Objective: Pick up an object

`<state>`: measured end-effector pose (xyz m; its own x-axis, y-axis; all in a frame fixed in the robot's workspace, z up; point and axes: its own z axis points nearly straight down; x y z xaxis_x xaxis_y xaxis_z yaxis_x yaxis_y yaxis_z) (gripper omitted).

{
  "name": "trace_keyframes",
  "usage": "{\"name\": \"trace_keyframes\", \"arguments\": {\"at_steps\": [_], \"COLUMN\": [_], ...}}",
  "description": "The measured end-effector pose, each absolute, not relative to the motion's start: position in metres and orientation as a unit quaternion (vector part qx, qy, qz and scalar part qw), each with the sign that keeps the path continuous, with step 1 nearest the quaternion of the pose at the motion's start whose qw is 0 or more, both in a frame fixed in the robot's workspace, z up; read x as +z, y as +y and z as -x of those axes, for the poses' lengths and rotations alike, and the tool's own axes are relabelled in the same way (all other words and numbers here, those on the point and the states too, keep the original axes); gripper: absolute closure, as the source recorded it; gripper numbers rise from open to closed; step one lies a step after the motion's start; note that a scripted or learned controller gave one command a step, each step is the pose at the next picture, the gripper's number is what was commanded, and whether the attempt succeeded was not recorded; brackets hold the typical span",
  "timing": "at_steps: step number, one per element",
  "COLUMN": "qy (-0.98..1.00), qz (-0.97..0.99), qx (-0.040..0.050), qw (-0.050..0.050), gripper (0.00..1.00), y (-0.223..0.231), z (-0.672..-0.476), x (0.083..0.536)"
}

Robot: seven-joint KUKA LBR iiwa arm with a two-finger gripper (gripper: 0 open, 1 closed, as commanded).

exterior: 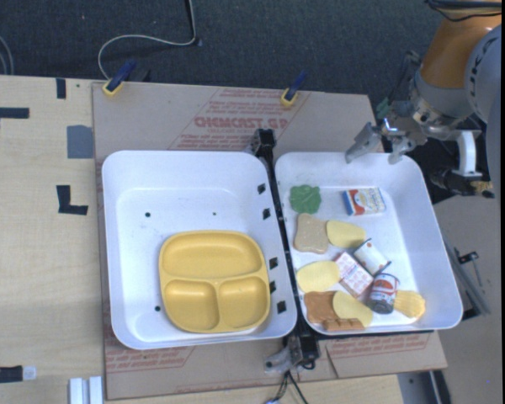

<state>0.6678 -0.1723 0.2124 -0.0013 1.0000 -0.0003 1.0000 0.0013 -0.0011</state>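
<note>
The right bin (442, 251) serves as the landmark. Along its near rim the things crowd together: a brown waffle (319, 306), pale yellow chips (352, 309) lying partly on it, a small can (382, 293) lying tilted, and another yellow chip (411, 304) touching the near right wall. Just behind these sit a red-and-white packet (351, 273) and a small bottle (369, 256), both touching their neighbours, with one more yellow piece (318, 275) toward the bin's left wall. Nearer the middle lie a slice of bread (310, 234) and a yellow chip (345, 232), edges touching. Farther back a green leafy piece (305, 198) and a small carton (364, 200) lie apart from each other, with bare floor around them and along the right wall.

Left of the right bin, sharing the middle rim, is the left bin (118, 217), holding a yellow divided plate (214, 279) toward its near side.

Over the far right corner of the right bin hangs the gripper (377, 146), its fingers (358, 147) spread apart and holding nothing, above the rim and well apart from the carton. Beyond lie the cardboard sheet (227, 116) and two clamps (294, 90) on the tabletop (34, 251).
</note>
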Motion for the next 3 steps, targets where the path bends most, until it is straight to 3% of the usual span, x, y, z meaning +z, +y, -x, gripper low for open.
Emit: {"name": "trace_keyframes", "arguments": {"at_steps": [1,2,3], "qy": [-0.708,-0.707,-0.708], "qz": [0.706,0.707,0.706], "qx": [-0.0033,-0.0016,-0.0028], "qw": [-0.006,-0.005,-0.006], "gripper": [0.0,0.0,0.0], "y": [-0.148,-0.196,-0.184], "z": [-0.651,-0.67,-0.65], "x": [0.105,0.214,0.104]}}
